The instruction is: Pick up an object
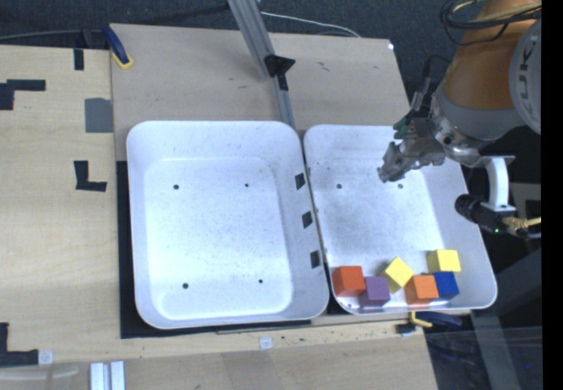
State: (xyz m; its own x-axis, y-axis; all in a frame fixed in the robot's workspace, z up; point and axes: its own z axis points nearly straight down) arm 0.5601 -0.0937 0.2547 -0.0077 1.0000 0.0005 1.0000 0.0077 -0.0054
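Several small blocks lie along the near edge of the right bin: an orange block, a purple block, a yellow block, a second orange block, a blue block and another yellow block. My gripper hangs over the far part of the right bin, well away from the blocks, with nothing seen between its fingers.
The left bin sits beside the right one, their rims touching. A slanted metal pole rises behind the bins. Black clips line the shared rim.
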